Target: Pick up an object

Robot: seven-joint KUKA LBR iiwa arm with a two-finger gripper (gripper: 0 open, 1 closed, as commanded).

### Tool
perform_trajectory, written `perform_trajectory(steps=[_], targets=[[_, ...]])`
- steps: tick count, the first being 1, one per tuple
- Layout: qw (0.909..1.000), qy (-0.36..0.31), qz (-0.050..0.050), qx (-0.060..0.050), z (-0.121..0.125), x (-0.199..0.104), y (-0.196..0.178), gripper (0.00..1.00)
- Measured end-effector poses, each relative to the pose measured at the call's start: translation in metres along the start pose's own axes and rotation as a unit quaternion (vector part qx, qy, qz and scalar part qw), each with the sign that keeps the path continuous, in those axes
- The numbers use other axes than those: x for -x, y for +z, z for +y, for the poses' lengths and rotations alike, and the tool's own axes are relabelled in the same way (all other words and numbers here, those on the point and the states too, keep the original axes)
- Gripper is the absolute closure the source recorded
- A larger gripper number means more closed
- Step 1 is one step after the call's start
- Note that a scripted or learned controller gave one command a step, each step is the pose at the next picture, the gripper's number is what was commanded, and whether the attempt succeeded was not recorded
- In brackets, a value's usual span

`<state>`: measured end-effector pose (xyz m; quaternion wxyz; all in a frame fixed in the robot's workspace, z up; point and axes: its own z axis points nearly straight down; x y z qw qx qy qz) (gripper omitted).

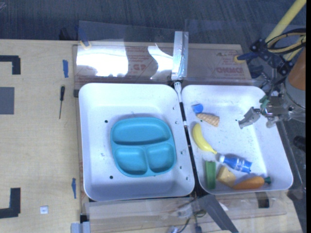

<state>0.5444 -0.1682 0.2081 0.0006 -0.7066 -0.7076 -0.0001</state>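
Note:
In the right bin (272, 144) lie a yellow banana (201, 139), a tan cone-shaped piece (208, 119) with a small blue piece (197, 108) beside it, a blue-and-white bottle (235, 163), a green stick (210, 174), a yellow wedge (225, 174) and an orange carrot (250, 182). My gripper (256, 121) hangs over the bin's upper right part, open, with nothing between its fingers. It is well to the right of the cone and above the bottle in the view.
The left bin (92, 130) holds a blue three-compartment plate (143, 145). A clear plastic wall (180, 55) stands behind the bins. Cables and a yellow hose (284, 21) run at the upper right. A screwdriver (61, 101) lies on the bench at left.

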Motion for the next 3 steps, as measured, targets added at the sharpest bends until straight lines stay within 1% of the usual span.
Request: perform_trajectory(steps=[1,2,3], targets=[[0.9986,0.052,0.0,0.003,-0.057,-0.055,0.121,0.0],[0.9987,0.051,-0.001,0.01,-0.052,-0.056,0.109,1.0],[0.9964,0.085,0.001,0.004,-0.025,-0.107,-0.045,1.0]])
